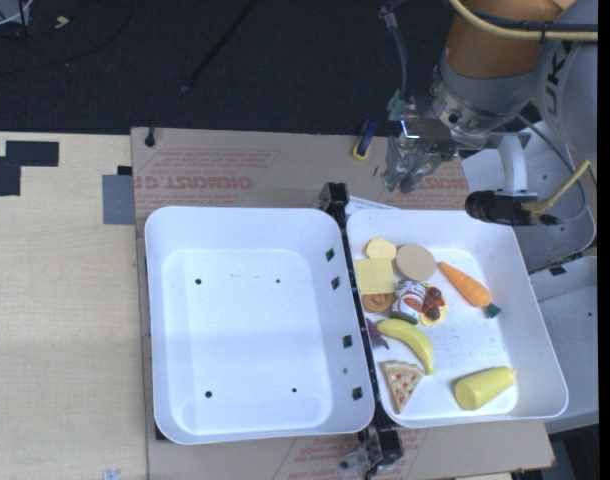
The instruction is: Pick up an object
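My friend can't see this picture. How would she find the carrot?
Look in the right bin, the one with toy food. Along its upper right side lies the carrot, slanting, beside the round tan disc. It is the bin's one orange pointed thing, with a small green tip.

— What lies in the right bin [538, 363]?

— Toy food, bunched toward its left side: a yellow banana [408, 342] lying at a slant, a pizza wedge [400, 382] just below it, a tan disc [416, 262] near the top, and a pale yellow piece [381, 249] beside that.

— And further right?

— An orange carrot [466, 285] — tilted, green tip lowermost — and a yellow lemon-like piece [483, 387] near the bin's front corner, apart from the rest.
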Robot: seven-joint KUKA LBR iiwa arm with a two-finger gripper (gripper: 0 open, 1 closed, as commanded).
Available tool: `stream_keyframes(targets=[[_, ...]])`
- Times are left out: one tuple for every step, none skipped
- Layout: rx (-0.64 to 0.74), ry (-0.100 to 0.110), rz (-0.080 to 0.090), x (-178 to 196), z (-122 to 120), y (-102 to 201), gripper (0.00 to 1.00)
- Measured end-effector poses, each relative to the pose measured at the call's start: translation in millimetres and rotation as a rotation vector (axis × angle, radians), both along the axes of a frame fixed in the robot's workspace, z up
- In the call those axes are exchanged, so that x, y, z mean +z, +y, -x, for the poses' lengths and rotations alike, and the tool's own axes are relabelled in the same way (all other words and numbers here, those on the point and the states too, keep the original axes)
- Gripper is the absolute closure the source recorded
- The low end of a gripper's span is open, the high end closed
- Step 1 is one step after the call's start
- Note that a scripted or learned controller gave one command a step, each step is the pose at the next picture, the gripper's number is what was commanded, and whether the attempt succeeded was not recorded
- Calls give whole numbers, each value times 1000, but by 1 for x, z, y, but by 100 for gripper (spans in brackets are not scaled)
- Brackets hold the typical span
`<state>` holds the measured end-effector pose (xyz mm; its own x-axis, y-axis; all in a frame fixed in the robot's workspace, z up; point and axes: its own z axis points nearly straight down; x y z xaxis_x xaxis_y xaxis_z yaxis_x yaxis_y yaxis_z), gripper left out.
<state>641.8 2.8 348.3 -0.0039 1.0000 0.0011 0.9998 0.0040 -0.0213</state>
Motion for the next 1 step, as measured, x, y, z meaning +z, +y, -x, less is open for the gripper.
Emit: stream_keyframes(targets=[[-1,-36,2,165,-2,-1,100]])
